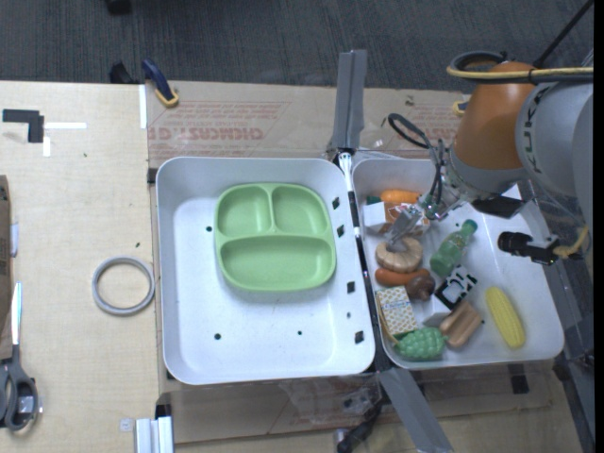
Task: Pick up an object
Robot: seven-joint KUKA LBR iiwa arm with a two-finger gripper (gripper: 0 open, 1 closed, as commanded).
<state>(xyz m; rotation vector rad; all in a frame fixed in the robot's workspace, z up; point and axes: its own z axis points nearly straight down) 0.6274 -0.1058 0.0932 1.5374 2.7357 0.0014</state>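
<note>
The right bin (528,347) holds several toy foods: an orange piece (400,197), a round bagel-like piece (397,254), a green bottle (453,244), a yellow corn cob (507,316), a hot dog (461,324), a green leafy piece (418,344) and a cracker (395,310). My gripper (408,223) hangs low over the left part of this bin, just above the bagel-like piece and beside the orange piece. Nothing shows between its fingers. The grey arm with the orange band (497,121) reaches in from the upper right.
The left bin (189,328) holds a green divided plate (275,236). A grey metal divider (349,102) runs between the bins. On the bench to the left lie a tape ring (124,284) and scissors (17,385). A black-and-white tag block (456,286) sits mid-bin.
</note>
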